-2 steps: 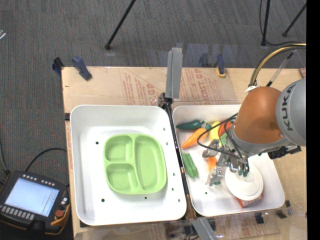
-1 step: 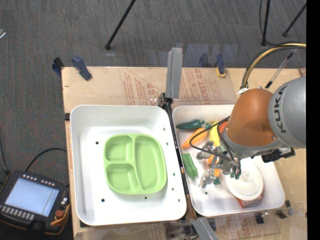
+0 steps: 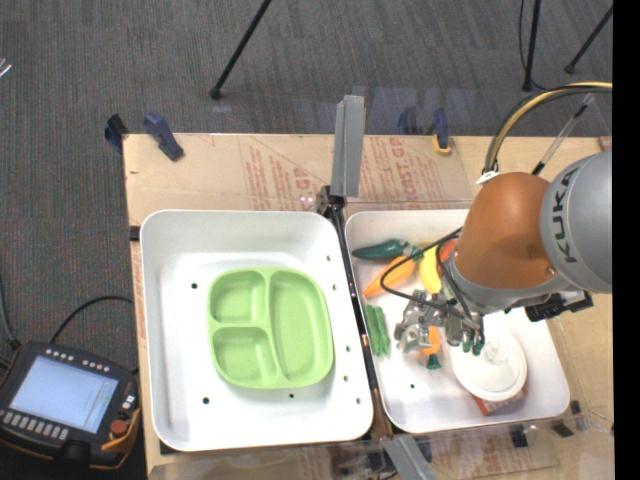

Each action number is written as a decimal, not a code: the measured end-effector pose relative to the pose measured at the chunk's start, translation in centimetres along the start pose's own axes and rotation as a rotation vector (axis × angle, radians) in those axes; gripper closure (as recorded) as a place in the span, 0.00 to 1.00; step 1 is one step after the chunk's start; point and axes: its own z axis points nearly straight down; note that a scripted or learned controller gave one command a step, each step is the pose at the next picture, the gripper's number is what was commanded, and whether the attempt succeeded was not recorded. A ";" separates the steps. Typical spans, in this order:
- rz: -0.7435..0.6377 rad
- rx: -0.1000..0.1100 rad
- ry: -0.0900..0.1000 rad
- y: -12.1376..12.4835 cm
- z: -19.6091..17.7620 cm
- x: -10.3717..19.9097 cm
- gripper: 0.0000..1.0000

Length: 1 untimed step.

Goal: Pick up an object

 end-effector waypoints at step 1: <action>0.054 -0.001 -0.017 2.4 -17.8 1.8 1.00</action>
